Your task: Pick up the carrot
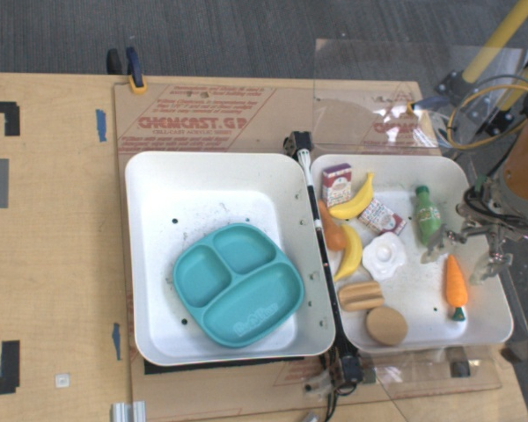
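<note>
The carrot (456, 281) lies in the right bin (497, 323), near that bin's right wall, its orange body pointing away from the camera and its small green tip toward the near edge. The pincer (465, 244) hangs at the right side of this bin, just above and beside the carrot's upper end; its metal fingers (495, 260) stand apart on either side with nothing between them, so it is released and holds nothing. To the left of the carrot in the same bin sit a green bottle (424, 213), two bananas (355, 199), a small red and white carton (338, 183), a white round piece (385, 256), a hot dog bun (360, 295) and a round tan biscuit (386, 325). The left bin (158, 200) holds a teal divided plate (238, 283) with three compartments. Both bins rest side by side on the wooden worktop (53, 236), with a clear sheet under them.
</note>
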Motion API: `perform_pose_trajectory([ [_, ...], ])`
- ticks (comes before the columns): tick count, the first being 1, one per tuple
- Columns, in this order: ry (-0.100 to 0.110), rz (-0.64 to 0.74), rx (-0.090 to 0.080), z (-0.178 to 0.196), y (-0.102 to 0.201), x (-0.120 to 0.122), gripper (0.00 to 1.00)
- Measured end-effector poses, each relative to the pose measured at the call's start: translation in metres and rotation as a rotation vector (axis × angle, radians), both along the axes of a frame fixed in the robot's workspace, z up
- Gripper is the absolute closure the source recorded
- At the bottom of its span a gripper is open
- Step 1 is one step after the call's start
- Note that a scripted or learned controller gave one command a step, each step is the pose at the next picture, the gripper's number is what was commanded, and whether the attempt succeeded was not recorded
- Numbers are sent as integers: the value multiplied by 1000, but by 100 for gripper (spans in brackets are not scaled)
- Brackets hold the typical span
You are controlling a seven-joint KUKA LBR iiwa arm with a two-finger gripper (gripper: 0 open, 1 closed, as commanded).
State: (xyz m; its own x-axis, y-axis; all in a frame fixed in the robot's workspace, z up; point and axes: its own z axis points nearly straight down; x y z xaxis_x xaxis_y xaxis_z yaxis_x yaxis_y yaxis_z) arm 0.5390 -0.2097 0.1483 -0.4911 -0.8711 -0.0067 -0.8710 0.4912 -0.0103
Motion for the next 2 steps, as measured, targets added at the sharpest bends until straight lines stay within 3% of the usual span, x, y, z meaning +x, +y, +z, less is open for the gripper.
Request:
perform_pose_trajectory([
  [1, 2, 78, 5, -54, -8, -49, 0],
  [2, -1, 299, -9, -58, 13, -54, 0],
])
